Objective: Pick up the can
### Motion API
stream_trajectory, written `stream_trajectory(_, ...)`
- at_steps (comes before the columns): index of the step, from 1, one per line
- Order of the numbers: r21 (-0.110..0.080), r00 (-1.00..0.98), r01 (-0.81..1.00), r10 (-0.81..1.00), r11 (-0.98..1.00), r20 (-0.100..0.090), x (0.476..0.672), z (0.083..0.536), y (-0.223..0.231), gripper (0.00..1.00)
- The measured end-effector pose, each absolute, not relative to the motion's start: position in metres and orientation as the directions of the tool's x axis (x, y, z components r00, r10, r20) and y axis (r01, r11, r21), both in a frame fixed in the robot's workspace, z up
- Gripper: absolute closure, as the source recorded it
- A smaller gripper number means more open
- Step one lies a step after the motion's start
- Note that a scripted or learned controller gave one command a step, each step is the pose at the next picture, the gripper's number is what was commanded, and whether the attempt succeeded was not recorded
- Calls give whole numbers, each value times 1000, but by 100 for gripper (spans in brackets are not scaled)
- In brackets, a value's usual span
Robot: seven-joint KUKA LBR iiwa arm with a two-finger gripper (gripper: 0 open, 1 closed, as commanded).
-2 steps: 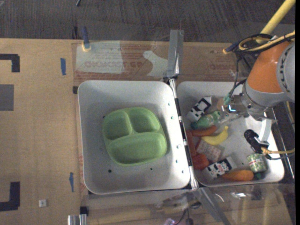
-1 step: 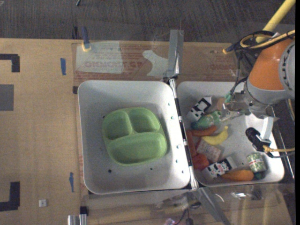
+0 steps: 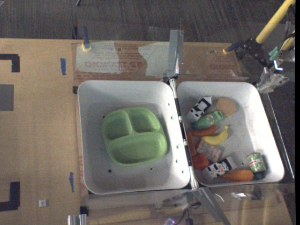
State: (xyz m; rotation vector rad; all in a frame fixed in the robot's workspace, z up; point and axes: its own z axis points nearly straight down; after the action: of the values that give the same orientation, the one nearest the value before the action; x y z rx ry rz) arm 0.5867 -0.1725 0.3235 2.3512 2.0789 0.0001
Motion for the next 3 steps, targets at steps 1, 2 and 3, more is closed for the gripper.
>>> stream_trajectory(1,3,196,981,981,-196,-2,588,436,-215,100)
stream_trajectory(2,6,190,982,982,-190,-5,591,447,-212,100)
stream_trajectory(3,11,185,983,983,-185,-8,592,458,-210,100)
